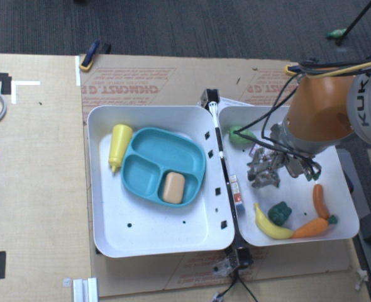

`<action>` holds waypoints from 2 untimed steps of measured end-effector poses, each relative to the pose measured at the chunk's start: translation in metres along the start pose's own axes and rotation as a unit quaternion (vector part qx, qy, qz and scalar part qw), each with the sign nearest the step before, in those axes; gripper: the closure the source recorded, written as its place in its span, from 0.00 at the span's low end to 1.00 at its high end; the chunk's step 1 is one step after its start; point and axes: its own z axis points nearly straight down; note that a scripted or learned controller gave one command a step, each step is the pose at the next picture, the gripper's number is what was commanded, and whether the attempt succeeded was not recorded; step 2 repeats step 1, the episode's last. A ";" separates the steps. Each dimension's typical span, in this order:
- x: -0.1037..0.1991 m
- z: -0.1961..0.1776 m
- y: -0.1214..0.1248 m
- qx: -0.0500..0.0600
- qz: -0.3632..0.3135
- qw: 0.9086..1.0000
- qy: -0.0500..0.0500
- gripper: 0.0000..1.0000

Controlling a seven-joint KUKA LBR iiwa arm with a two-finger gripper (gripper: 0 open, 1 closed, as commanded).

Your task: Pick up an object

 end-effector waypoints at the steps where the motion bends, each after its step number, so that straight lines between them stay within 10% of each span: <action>1: 0.023 -0.114 0.014 0.000 -0.048 0.999 0.001 1.00; 2: 0.023 -0.114 0.014 0.000 -0.048 0.999 0.001 1.00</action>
